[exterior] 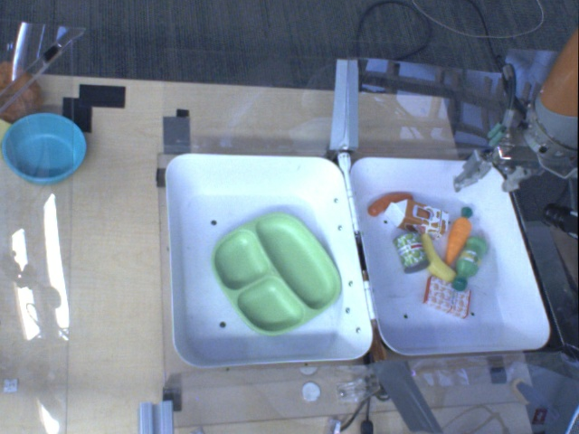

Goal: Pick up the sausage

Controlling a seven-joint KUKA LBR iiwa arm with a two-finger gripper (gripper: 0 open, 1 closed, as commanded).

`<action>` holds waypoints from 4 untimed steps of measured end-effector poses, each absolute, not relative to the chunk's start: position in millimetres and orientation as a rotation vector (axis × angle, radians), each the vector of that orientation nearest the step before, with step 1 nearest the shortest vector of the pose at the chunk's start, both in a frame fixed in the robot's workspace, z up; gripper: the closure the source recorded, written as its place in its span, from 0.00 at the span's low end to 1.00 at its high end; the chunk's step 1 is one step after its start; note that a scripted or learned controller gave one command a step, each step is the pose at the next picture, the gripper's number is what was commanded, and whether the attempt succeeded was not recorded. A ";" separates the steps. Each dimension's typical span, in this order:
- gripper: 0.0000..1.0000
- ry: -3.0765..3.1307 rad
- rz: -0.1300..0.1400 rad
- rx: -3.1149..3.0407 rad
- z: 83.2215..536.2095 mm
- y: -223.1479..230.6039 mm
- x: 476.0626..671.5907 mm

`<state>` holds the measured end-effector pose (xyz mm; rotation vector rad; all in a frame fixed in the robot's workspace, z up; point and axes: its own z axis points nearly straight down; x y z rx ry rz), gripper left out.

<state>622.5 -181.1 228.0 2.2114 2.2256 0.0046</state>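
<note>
Your gripper [488, 165] hangs over the far right corner of the right bin [507, 333], its two fingers spread apart with nothing between them and touching nothing that you can see. It sits high and off to the side, probably so the camera keeps a clear look at the pile before any descent.

The sausage [389, 202] lies to the gripper's left and a little nearer the camera, at the far left edge of the clutter, close to the bin's dividing wall. Its near end touches a small printed packet [425, 216]. Beyond that packet, nearer you than the gripper, a carrot [458, 237], a banana [436, 259] and a green bottle [469, 258] crowd together. The sausage's far end looks free, so you can judge that side the easier approach.

The left bin [194, 242], well away from the gripper, holds a green divided plate [276, 271].
</note>
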 end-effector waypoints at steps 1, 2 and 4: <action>0.00 2.382 0.006 2.043 149.1 -86.6 660.9; 0.00 2.574 0.014 1.772 92.9 -90.3 614.8; 1.00 2.417 0.015 1.987 101.4 -90.4 666.8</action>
